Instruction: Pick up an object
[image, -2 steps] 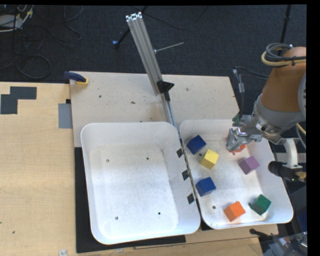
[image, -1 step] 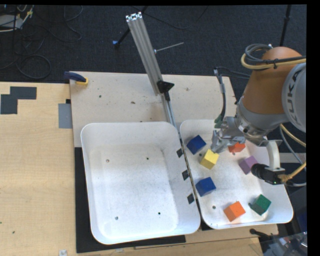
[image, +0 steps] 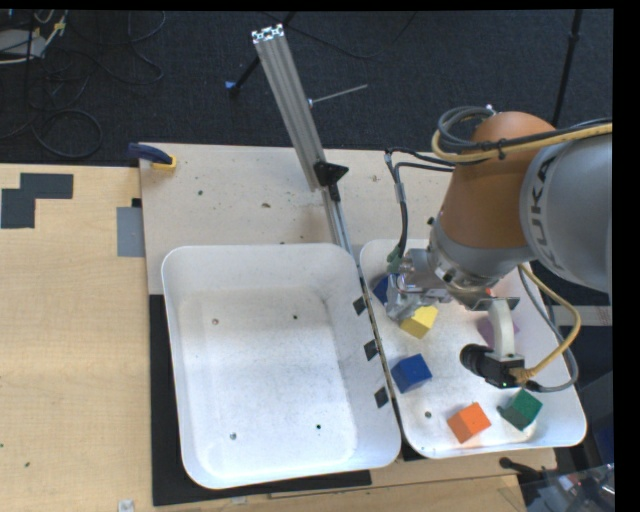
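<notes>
Beige and speckled, the bench (image: 250, 200) is carrying two shallow white bins side by side. The yellow block (image: 421, 321) is lying in the right bin (image: 565, 425), toward its far-left corner and near the wall that is facing the left bin (image: 260, 350). It is showing as a small bright cube, turned so that one corner is pointing at the bin's near edge. The gripper (image: 407, 299) is hanging over the block's far side, just beside or touching it (the slant is making that impossible to settle), and whether it is released or clenched cannot be told. A dark blue thing (image: 381, 288) is peeking out by the left wall, partly hidden by the gripper. A blue block (image: 411, 372) is sitting by the left wall, apart from the yellow one. An orange block (image: 468, 421) and a green block (image: 521, 409) are resting by the near edge, the green one toward the near-right corner.
</notes>
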